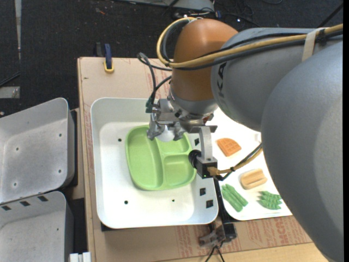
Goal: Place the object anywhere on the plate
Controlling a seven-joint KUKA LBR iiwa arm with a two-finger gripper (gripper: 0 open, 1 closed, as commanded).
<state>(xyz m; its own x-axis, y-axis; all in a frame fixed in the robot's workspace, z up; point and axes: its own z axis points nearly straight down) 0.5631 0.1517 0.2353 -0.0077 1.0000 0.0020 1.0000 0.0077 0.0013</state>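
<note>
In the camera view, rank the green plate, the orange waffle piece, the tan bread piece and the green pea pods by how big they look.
1. green plate, by far the largest.
2. orange waffle piece, tan bread piece and each of the green pea pods look alike in size, too close to rank.

Under my reach: two white bins (103,146), one green plate (147,162), four toy foods (229,146), two of them green

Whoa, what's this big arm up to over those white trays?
A grey and orange robot arm reaches in over the left white bin, its gripper hanging above the far edge of a green divided plate. The job is to put a toy food on that plate. The toys, a waffle, a bread piece and green pea pods, lie in the right bin.
</note>
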